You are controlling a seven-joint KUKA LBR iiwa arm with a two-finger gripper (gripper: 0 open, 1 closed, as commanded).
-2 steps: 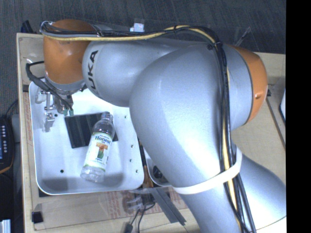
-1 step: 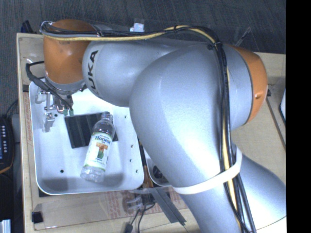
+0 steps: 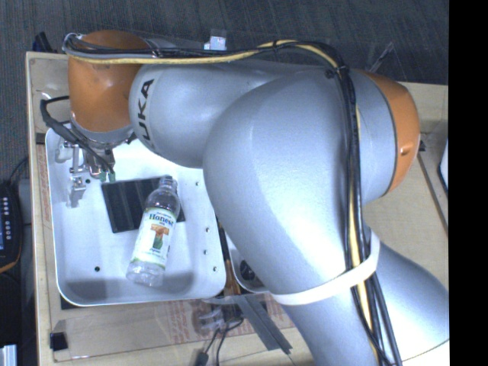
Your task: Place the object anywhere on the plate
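Note:
A clear plastic bottle (image 3: 156,231) with a white, green and orange label lies on its side in the left bin (image 3: 91,284). Its capped neck rests over the right part of a flat black square plate (image 3: 122,202), while its base lies on the bin floor toward the front. My gripper (image 3: 81,175) hangs below the orange wrist band at the bin's back left, just left of the plate's far corner and apart from the bottle. Nothing shows in its grasp.
The grey arm sweeps across the view from the right and hides nearly all of the right bin (image 3: 242,277), of which a small rim piece shows. Bare white bin floor lies left of and in front of the plate. A wooden bench edge (image 3: 34,128) runs along the left.

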